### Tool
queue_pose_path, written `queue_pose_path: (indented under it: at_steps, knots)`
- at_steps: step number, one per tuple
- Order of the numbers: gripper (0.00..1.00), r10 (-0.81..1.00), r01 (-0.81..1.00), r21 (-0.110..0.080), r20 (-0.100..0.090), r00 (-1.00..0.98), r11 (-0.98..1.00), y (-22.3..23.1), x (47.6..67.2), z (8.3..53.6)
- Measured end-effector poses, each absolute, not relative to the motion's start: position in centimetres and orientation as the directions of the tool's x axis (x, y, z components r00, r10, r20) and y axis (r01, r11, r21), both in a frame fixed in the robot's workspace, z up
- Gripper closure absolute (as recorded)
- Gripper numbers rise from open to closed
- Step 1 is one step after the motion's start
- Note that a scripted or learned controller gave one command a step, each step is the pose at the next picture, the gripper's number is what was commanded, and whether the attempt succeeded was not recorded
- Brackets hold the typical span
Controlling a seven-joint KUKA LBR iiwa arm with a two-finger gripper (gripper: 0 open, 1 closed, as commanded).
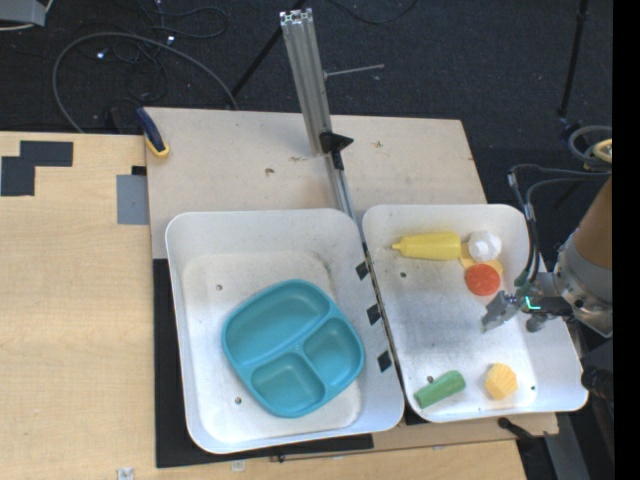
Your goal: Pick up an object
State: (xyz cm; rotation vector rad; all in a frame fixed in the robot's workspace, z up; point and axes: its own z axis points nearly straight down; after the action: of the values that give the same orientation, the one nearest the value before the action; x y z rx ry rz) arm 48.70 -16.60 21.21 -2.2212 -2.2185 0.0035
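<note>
While you look down on the surface (80, 298), you see its pale wood carrying two shallow white bins side by side. Your left bin (200, 258) holds a teal divided tray (292, 348) with three compartments, lying at a tilt across the bin floor. Your right bin (440, 323) holds the smaller things, and the arm (598, 258) comes in over its right rim, grey at the wrist with a tan stretch above.

At the top of the right bin you find a yellow bottle-shaped toy (430, 246) lying on its side, with a small white round piece (484, 245) just beside its right end. Below that white piece sits an orange-red ball (482, 279), touching or nearly touching it. Along the bin's lower edge lies a green cylinder (440, 389), and a small yellow lumpy object (501, 379) rests near it to the right.

Your tool (510, 308) hangs over the right side of the right bin, just below the orange-red ball and well above the yellow lumpy object. Its dark fingers look parted, and you can see nothing between them.
</note>
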Motion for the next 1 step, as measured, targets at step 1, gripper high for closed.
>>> queue_pose_path:
  at_steps: [1]
  knots:
    - [0.00, 1.000, 1.000, -0.002, 0.000, 0.001, -0.001, -16.61, 48.74, 21.27]
